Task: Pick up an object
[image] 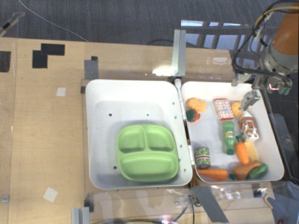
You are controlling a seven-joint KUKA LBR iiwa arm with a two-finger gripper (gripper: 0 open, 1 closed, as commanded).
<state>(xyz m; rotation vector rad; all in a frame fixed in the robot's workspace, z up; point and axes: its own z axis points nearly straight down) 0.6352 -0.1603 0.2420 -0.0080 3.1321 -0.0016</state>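
The grey arm (280, 55) reaches in from the right edge of the view, its orange band showing near the top corner, dark cables looping around the wrist. The gripper (251, 98) hangs at its end, pointing down and slightly leftward.

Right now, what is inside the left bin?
The left bin holds one green tray with three compartments, lying flat toward its front, nothing in them. Bare white floor shows around it. Whatever lies beneath the tray is covered.
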